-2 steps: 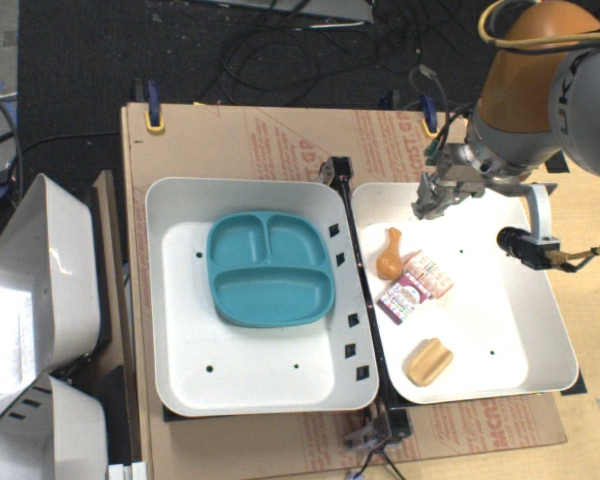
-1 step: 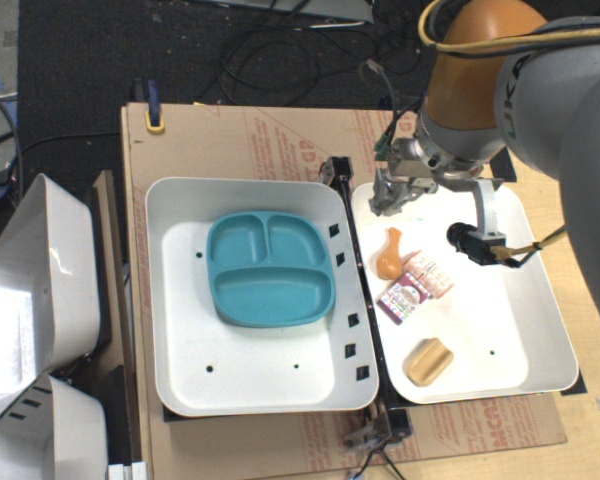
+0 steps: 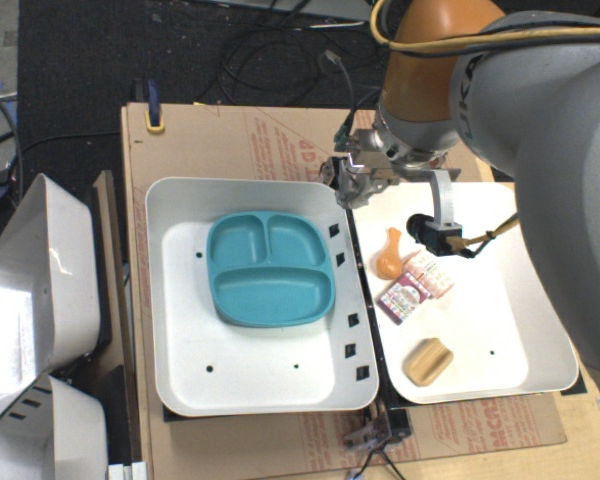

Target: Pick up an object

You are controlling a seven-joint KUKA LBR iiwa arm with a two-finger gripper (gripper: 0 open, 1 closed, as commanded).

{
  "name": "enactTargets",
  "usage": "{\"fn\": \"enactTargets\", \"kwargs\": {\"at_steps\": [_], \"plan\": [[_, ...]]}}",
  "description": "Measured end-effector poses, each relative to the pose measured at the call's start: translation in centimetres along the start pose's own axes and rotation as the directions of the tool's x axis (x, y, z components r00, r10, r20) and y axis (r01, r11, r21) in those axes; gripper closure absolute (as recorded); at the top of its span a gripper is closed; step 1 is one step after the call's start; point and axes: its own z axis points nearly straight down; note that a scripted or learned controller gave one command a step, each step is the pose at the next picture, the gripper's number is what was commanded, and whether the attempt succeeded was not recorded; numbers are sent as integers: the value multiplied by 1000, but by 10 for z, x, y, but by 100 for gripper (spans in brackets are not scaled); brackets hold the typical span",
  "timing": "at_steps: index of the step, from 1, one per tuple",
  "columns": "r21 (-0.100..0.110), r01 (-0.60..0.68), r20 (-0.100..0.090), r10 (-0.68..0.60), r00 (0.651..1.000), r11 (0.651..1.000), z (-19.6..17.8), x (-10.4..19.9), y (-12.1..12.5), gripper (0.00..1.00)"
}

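In the right bin (image 3: 500,368) lie three loose things: a small orange pear-shaped toy (image 3: 390,256), a pink and white packet (image 3: 414,286) just below it, and a tan bread-like block (image 3: 427,360) nearer the front. My gripper (image 3: 352,181) hangs at the back left corner of the right bin, over the rim where the two bins meet. It is up and to the left of the orange toy, apart from it. Nothing shows in its grasp. The grey arm and orange band cover the bin's back right.
The left bin (image 3: 180,368) holds a teal divided plate (image 3: 270,268). A black fitting on a grey bracket (image 3: 435,230) hangs from the wrist just right of the orange toy. Brown board surrounds both bins, and white containers (image 3: 40,288) stand at far left.
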Motion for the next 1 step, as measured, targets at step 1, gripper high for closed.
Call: {"fn": "enactTargets", "kwargs": {"at_steps": [1], "plan": [[1,2,-1,-2,1000,1000,8,58,6,100]]}}
